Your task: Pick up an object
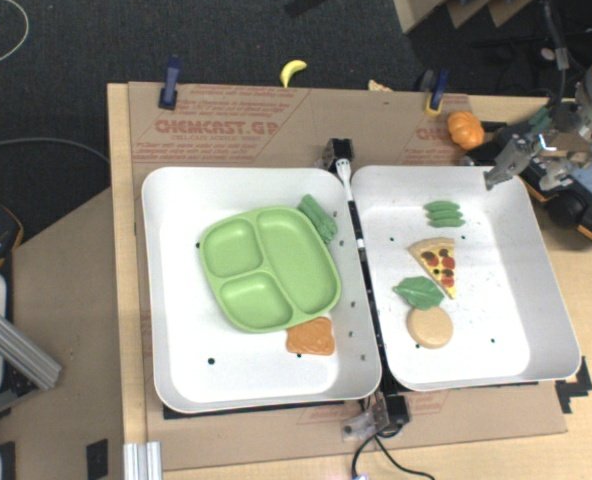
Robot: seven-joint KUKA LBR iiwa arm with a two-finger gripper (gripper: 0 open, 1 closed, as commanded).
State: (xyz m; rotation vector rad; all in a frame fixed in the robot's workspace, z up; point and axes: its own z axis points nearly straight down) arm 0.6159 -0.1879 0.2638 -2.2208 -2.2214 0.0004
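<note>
Table (66, 268): a tan board carrying two white bins side by side.
Left bin (171, 298): holds a green divided plate (268, 268), a dark green piece (319, 218) touching its far right edge, and an orange piece (311, 339) touching its near edge.
Right bin (536, 288): holds four small toy foods, well apart from the walls.
Hand (503, 168): above the right bin's far right corner, carrying nothing; whether it is spread or pressed together I cannot tell.
Pizza slice (436, 263): mid-bin, lying flat, a likely target.
Tan round cookie (431, 329): nearest piece, touching the green leaf (419, 291) just beyond it.
Green pea pod (444, 213): farthest piece, closest to the hand and apart from its neighbours.
Doing it well: I judge the pea pod the cleanest pick; centre over it, straddle its narrow width, then descend straight.
</note>
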